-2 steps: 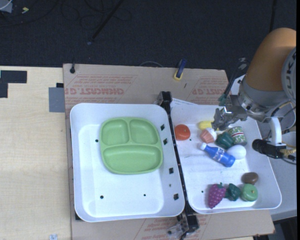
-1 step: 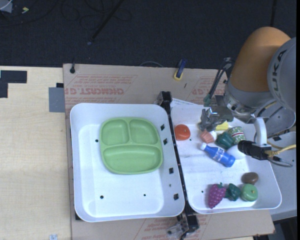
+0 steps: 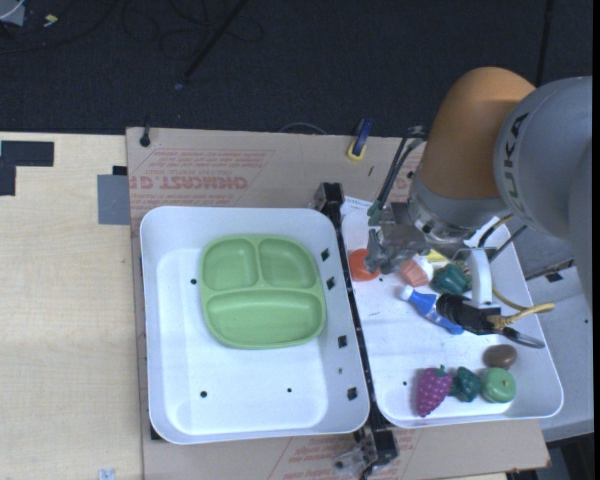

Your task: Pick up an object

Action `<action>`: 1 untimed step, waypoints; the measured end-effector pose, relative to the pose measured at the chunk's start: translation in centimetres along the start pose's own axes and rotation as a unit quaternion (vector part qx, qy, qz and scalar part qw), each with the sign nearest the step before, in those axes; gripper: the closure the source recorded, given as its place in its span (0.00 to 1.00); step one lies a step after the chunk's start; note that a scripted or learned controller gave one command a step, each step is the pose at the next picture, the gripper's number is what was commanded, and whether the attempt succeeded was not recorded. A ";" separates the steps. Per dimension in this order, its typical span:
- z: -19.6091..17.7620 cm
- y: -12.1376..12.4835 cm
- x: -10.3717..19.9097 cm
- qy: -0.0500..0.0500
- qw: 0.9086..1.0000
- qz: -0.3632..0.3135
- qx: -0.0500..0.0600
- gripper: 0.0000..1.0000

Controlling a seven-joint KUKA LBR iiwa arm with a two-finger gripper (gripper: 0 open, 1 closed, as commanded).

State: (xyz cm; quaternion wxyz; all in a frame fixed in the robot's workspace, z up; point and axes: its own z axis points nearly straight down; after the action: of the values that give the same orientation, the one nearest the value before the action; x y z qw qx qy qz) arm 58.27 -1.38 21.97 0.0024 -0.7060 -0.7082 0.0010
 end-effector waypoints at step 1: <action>-1.3 0.0 2.7 0.000 1.000 0.000 -0.002 1.00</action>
State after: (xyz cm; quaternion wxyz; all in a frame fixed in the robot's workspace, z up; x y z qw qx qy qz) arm 58.22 1.29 23.23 0.0010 -0.7062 -0.7080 0.0000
